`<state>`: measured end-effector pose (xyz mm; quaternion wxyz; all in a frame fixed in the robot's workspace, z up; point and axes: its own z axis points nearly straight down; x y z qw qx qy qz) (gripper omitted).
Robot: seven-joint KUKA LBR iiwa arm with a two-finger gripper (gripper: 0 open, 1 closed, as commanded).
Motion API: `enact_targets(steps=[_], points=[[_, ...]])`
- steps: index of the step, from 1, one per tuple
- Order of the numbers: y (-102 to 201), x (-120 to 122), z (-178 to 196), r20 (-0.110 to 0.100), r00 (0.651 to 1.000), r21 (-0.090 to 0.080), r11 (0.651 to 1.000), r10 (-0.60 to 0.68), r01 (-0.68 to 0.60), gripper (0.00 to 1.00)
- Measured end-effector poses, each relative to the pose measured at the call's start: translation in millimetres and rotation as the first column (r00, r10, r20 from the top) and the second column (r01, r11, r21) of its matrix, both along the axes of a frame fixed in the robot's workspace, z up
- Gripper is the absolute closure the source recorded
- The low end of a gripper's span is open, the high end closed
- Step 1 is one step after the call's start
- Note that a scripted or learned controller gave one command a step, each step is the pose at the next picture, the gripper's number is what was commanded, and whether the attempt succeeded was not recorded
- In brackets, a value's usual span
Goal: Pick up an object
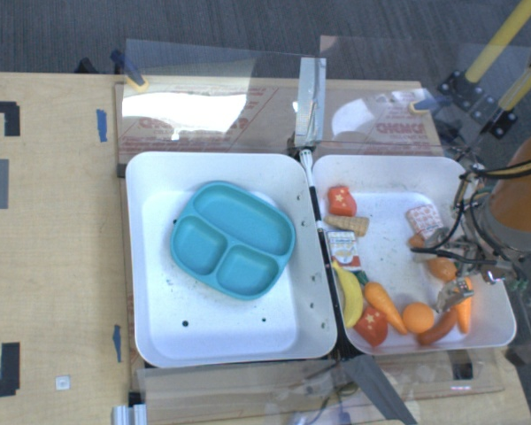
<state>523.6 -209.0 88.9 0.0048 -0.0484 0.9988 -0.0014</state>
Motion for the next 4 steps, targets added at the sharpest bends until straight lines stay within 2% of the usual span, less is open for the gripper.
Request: enact_targets(steps=[1,2,3,4], points=[[0.4,4.8,13.7,0.017,1.000,-0.003,1.000,0.001,-0.001,1.00],[-13.4,42.7,0.0,-0.001,0.965,0.004,0.965,-0.262,0.262,1.00],[-8.9,97.4,-0.7,-0.008,0.726,0.010,0.726,-0.688,0.688,1.00],[66.7,83.6,140.2,0.006,0.659,0.017,0.659,-0.752,0.752,1.00]])
